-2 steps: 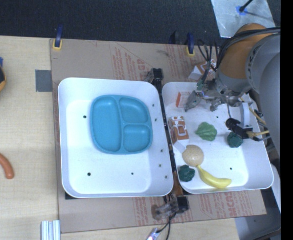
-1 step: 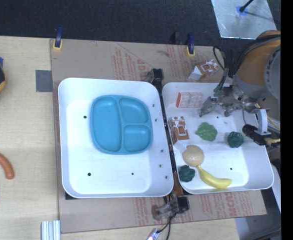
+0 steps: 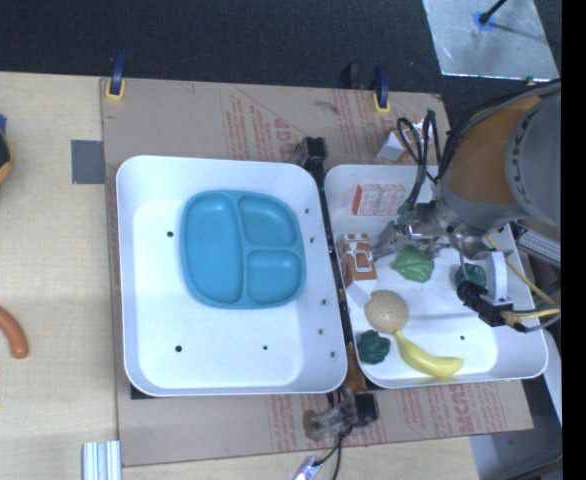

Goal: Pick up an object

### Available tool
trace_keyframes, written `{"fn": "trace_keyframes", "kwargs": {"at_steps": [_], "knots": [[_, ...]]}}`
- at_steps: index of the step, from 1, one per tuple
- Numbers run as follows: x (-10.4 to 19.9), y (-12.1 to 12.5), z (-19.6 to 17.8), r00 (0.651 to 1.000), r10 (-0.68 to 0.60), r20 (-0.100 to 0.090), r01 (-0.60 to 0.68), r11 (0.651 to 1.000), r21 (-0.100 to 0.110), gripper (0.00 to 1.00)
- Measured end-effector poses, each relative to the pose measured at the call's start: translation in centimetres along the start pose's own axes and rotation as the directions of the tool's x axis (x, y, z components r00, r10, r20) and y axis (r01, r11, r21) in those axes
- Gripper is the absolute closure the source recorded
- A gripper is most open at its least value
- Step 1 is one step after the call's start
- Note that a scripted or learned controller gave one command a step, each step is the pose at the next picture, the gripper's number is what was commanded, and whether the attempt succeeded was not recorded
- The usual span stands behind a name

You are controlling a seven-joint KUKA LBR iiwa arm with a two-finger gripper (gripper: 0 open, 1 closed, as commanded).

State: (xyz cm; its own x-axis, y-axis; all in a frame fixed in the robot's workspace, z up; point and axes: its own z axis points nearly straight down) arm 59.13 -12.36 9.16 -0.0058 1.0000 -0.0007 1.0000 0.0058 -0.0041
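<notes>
Camera view: two shallow white bins sit side by side on a sheet of cardboard (image 3: 223, 118) laid over a wooden bench.

Left bin (image 3: 143, 268): holds one light blue plate (image 3: 241, 248) with three compartments, lying flat in the far half of the bin.

Right bin (image 3: 513, 363): holds several small things.
- Green leafy piece (image 3: 413, 265): crinkled, mid-green, roughly in the middle of the bin, directly beneath the gripper.
- Round beige ball (image 3: 386, 309): pale, smooth, just near-left of the green leafy piece.
- Yellow banana (image 3: 428, 358): curved, lying along the near edge, its stem touching or just under the beige ball.
- Dark green lump (image 3: 374, 346): small, at the near-left corner, just beside the banana's stem.
- Orange and white packet (image 3: 357, 258): small, against the left wall.
- White card with red print (image 3: 378, 199): flat, at the far-left part of the bin.
- Dark green object (image 3: 470, 275): right of the leafy piece, partly hidden by the arm's fittings.

Gripper (image 3: 418, 236): reached in from the right, positioned low over the green leafy piece. Whether it is spread or closed, and whether it grips anything, cannot be determined from this angle.

Outside the bins: an orange-brown sausage (image 3: 5, 328) lies on the bench (image 3: 33, 248), well to the left.
</notes>
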Motion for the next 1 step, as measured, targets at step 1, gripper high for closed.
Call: {"fn": "trace_keyframes", "kwargs": {"at_steps": [1], "knots": [[-3.38,2.96,-0.07,1.0,0.004,0.0,-0.004,1.0,-0.002,0.0]]}}
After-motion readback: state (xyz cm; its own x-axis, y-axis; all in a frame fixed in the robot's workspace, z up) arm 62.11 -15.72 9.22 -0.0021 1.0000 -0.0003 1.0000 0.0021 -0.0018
